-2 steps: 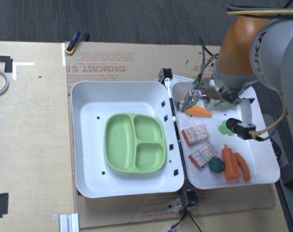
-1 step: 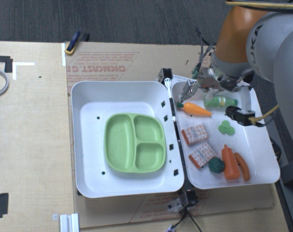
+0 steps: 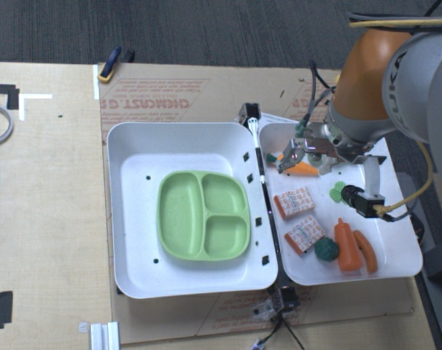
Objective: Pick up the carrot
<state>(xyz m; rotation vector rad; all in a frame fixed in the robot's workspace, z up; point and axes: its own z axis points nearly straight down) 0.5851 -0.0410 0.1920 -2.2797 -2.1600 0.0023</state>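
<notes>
A small orange carrot (image 3: pixel 304 170) with a green end lies in the right white bin (image 3: pixel 396 265), near its far left corner. My gripper (image 3: pixel 301 156) hangs directly over it, with its tip just above or touching the carrot's near side. The grey arm and its orange band reach in from the upper right and hide the bin's far corner. I cannot make out whether the carrot is gripped or only lying under the gripper.
The right bin also holds two printed boxes (image 3: pixel 294 203) (image 3: pixel 304 234), a green round piece (image 3: pixel 326 249), a longer orange vegetable (image 3: pixel 345 248), an orange sausage shape (image 3: pixel 366 251) and a green bit (image 3: pixel 338 192). The left bin (image 3: pixel 126 217) holds a green divided plate (image 3: pixel 203 216).
</notes>
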